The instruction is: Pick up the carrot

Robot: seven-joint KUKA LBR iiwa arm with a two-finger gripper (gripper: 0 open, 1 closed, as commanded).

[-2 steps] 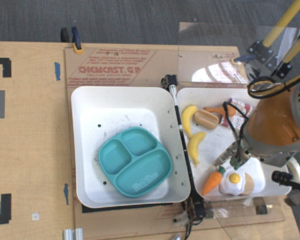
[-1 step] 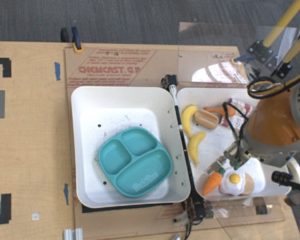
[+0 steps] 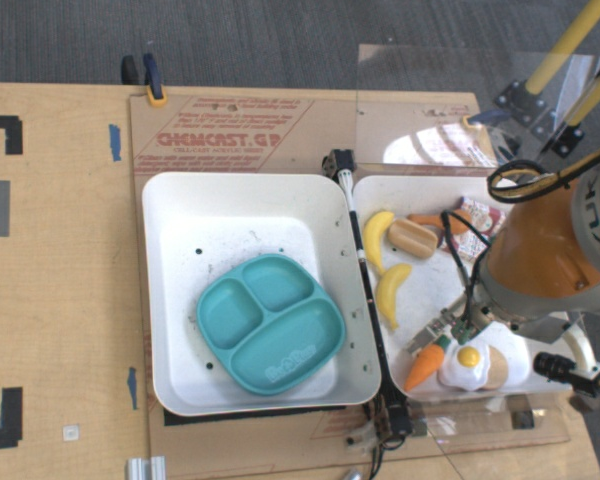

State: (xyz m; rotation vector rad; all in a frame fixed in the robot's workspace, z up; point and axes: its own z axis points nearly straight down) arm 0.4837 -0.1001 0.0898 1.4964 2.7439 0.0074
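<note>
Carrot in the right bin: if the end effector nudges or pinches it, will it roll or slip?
The carrot is tapered and looks smooth, like a plastic toy, so it may squirt out of a pinch near its tip. Its rounded body could roll sideways if pushed. It lies against the egg near the bin wall, which may check that roll.

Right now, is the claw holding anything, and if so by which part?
It cannot be told. The claw sits just above the carrot near its green top, but whether anything is between its tips is too small to see.
</note>
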